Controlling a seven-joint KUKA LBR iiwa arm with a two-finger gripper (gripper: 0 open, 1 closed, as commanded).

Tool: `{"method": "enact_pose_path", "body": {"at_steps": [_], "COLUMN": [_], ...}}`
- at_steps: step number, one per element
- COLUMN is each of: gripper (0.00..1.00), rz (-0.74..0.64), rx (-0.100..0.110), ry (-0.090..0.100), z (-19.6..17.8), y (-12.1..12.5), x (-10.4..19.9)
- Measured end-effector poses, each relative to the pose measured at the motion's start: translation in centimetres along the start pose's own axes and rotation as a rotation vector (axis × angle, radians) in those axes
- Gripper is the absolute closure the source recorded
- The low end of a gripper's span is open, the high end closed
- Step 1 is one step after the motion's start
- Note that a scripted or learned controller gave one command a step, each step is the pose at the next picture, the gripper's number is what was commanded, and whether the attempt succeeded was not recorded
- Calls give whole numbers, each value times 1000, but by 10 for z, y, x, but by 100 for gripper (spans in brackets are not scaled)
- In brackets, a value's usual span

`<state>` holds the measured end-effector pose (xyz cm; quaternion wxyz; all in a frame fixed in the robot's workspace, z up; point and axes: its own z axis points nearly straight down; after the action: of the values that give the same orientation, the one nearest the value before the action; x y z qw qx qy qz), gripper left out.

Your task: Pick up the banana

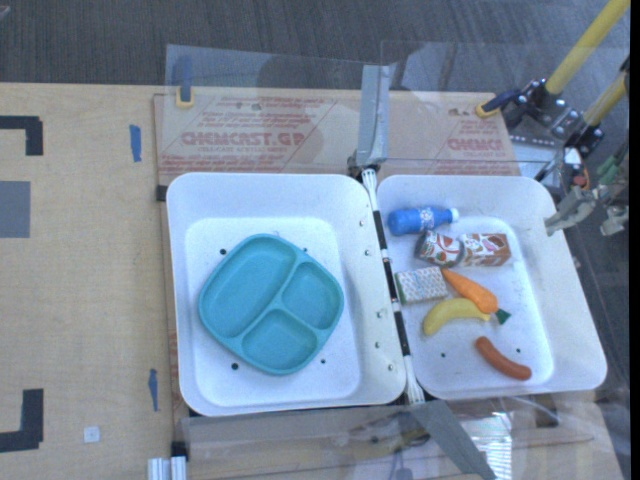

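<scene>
The banana [455, 314] is small and yellow and lies flat in the right bin [535, 298], left of its middle. Its upper edge touches an orange carrot [470, 290] with a green tip that lies at a slant across it. A small speckled grey block [421, 285] sits just above and to the left of the banana.
The right bin also holds a blue bottle [420, 218], a brown and white packet [465, 249] and a red sausage [503, 359] toward the front. A teal divided plate [271, 303] lies in the left bin [200, 218]. Yellow rods and clamps [560, 108] crowd the far right corner.
</scene>
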<state>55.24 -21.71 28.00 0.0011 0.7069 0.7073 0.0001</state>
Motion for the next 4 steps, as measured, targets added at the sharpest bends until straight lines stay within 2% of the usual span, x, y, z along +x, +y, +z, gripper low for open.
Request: {"method": "enact_pose_path", "body": {"at_steps": [1, 2, 3, 4], "gripper": [0, 0, 0, 100], "rz": [-81, -159, -330, -327], "rx": [2, 2, -2, -7], "ry": [2, 2, 0, -1], "z": [109, 187, 192, 182], "y": [-73, -27, -72, -71], "x": [65, 110, 61, 61]}}
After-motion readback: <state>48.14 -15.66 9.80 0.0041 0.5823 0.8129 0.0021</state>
